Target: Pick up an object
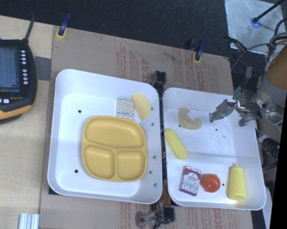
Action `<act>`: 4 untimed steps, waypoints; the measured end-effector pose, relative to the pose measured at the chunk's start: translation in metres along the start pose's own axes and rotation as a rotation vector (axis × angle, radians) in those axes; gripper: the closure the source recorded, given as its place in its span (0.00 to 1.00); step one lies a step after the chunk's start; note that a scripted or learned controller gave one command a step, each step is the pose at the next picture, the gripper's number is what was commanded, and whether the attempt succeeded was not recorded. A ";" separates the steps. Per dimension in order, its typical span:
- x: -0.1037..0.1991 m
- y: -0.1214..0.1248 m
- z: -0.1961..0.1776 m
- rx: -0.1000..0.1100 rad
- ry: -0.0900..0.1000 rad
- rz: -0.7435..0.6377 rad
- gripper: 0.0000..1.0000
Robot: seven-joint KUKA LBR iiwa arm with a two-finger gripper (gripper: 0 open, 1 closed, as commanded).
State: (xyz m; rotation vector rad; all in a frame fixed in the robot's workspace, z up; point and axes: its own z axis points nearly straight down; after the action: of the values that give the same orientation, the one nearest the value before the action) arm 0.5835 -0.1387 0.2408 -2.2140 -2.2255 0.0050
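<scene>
Where bins meet, corn cob (176, 144) diagonal, upper-left to lower-right.

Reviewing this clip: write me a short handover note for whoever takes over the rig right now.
Tool: open, holding nothing, poised over the upper part of the right white bin.
Right bin: tan curved food piece just left of the tool, yellow corn cob, small red carton, red tomato, yellow squeeze bottle.
Left white bin: yellow divided tray, pale yellow wedge, small printed packet.
Done: nothing picked.
Left: grasp and lift one object.
</scene>
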 end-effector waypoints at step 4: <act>0.056 0.047 0.049 -0.002 0.001 0.004 0.00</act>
State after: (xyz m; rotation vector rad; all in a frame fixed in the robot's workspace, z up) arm 0.6298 -0.0826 0.1920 -2.2187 -2.2218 0.0026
